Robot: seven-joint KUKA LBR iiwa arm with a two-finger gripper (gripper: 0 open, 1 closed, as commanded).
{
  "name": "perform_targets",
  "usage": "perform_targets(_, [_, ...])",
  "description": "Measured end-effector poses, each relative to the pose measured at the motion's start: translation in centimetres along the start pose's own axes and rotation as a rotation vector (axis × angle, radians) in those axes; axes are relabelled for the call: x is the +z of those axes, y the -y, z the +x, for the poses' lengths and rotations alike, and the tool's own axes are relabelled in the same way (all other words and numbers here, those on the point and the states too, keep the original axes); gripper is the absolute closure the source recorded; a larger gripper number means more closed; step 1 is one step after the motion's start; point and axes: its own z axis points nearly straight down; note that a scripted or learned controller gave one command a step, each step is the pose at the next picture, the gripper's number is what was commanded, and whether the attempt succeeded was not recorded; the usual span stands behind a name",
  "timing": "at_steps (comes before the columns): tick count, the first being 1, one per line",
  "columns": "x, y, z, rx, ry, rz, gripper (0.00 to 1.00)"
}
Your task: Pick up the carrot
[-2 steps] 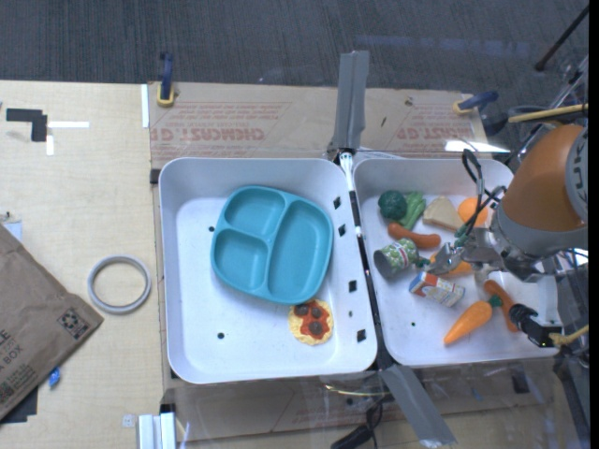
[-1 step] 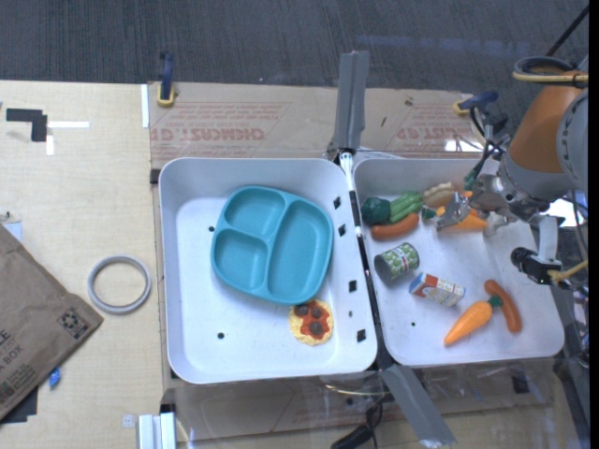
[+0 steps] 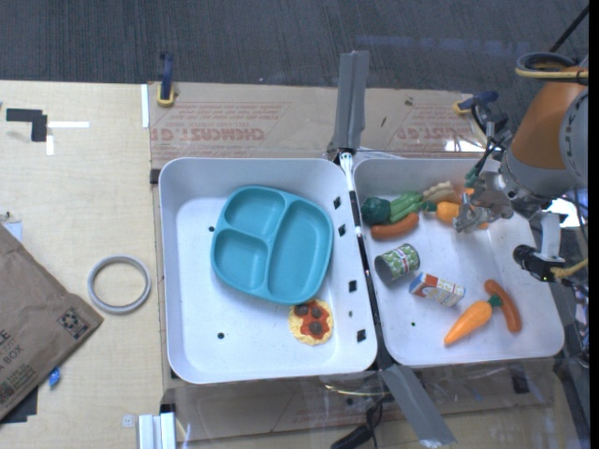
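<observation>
The gripper [image 3: 473, 211] hangs over the back of the right bin [image 3: 543, 349], near its far right corner, below the orange band of the arm [image 3: 547, 129]. Whether it is released or clenched cannot be told from this angle; nothing can be seen in its grasp. Just to its left lies a small orange piece [image 3: 447, 210], with a pale item [image 3: 438, 193] beside that.

The carrot [image 3: 470, 321] lies well apart from the gripper, toward the front of the same bin, tilted with its green end up to the right and its tip pointing down-left. A sausage [image 3: 505, 305] lies just beside it on the right. To the carrot's left sits a small carton [image 3: 436, 289] on its side, and further left a can [image 3: 398, 262], also tipped over. Along the bin's back left are a green vegetable [image 3: 379, 210] with a leafy stalk [image 3: 412, 202] and an orange-red pepper [image 3: 395, 226] under it.

The left bin [image 3: 187, 279] holds a teal divided plate [image 3: 272, 243] and, touching the plate's front edge, a small pizza [image 3: 311, 322]. On the bench to the left lie a tape ring [image 3: 119, 282] and a brown cardboard box [image 3: 33, 321].
</observation>
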Motion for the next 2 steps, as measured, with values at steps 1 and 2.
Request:
perform_targets(1, [0.0, 0.0, 0.0, 0.000, 0.000, 0.000, 0.00])
perform_targets(2, [1.1, -4.5, -1.0, -0.070, -0.019, 0.019, 0.00])
